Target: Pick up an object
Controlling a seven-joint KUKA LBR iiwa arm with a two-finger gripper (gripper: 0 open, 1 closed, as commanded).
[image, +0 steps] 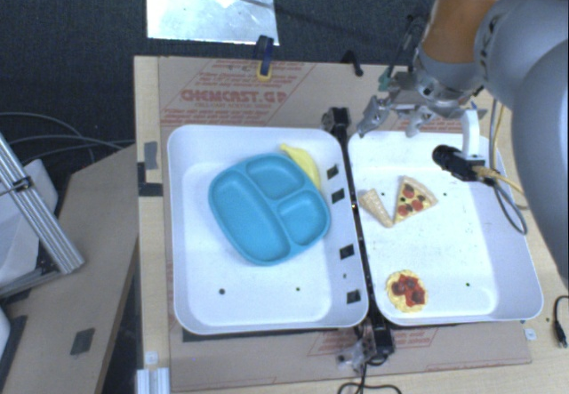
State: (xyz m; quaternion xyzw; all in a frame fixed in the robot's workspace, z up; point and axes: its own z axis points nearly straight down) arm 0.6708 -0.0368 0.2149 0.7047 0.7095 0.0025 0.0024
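Two white bins [267, 317] below, and the gripper [396, 121] hovers with fingers apart, nothing held, pizza slice [413, 198] untouched, so the pick remains ahead.

One fixed camera above the bench [231, 85], angled down, both white bins [191, 294] in frame, moderately near

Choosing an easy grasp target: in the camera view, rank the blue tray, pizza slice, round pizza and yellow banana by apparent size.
1. blue tray
2. pizza slice
3. round pizza, close to the slice
Unranked: banana, partly hidden behind the tray.
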